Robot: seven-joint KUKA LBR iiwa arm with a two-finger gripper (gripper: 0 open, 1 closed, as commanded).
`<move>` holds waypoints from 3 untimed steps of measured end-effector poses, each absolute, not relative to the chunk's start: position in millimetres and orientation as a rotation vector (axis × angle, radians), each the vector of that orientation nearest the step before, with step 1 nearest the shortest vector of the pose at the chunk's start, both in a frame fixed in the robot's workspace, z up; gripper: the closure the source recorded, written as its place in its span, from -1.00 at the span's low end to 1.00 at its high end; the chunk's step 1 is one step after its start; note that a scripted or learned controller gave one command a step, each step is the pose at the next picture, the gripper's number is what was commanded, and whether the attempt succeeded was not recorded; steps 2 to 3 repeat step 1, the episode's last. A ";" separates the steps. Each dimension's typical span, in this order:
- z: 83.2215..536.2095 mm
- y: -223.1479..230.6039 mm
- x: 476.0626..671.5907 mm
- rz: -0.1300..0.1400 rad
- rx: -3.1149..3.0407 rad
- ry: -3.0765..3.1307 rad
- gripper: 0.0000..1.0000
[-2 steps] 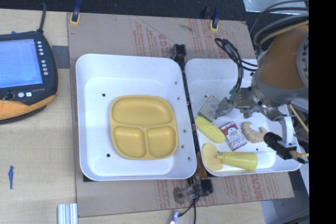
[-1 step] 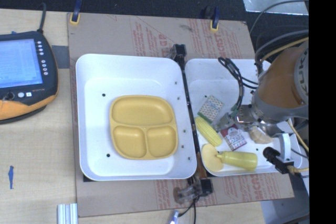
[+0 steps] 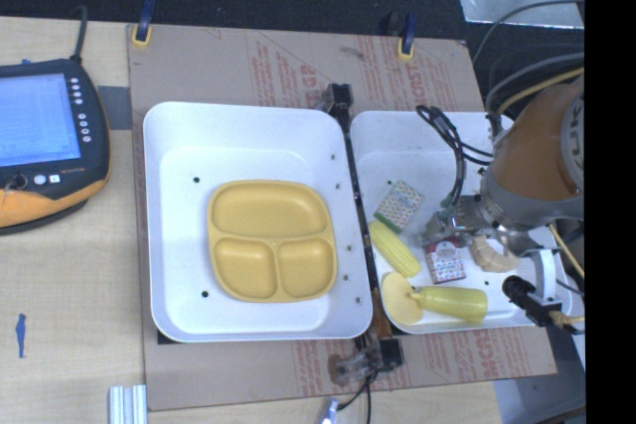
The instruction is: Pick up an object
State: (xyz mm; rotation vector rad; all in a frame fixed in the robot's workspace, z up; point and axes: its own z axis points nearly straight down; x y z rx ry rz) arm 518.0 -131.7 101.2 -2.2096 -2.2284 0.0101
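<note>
Dark carpet runs along the top of the camera view, and below it a pale wooden counter [image 3: 70, 313] carries a sheet of brown cardboard [image 3: 298, 65] held by two clamps at its far edge. On the cardboard sit two shallow white bins side by side. A handheld control pendant [image 3: 45, 139] with a lit blue screen lies on the counter at the left, well apart from the work.

A yellow divided tray [image 3: 270, 240] lies flat in the middle of the left bin [image 3: 169, 144]. All the loose things are in the right bin [image 3: 397, 139]: a small checkered packet [image 3: 399, 205] near its centre, a toy corn cob [image 3: 395, 247] just below that, a yellow bottle [image 3: 452, 302] lying on its side over a pale yellow disc [image 3: 397, 301] at the near edge, and a small red-and-white packet [image 3: 445, 262] between the corn and the arm.

The arm, with its orange band [image 3: 537, 149], reaches in from the right and hangs low over the right bin. The gripper [image 3: 449, 225] sits just above the red-and-white packet, close to it; whether the jaws are wide, narrow or touching anything cannot be told, as cables and the wrist crowd that spot.

The step in hand looks like the descent onto a chosen object, most likely that packet. Nothing appears lifted. The next move probably calls for closing squarely on the flat packet, which may slip or stay down.
</note>
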 end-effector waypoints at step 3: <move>206.0 -55.8 547.5 0.001 -2.214 -2.225 1.00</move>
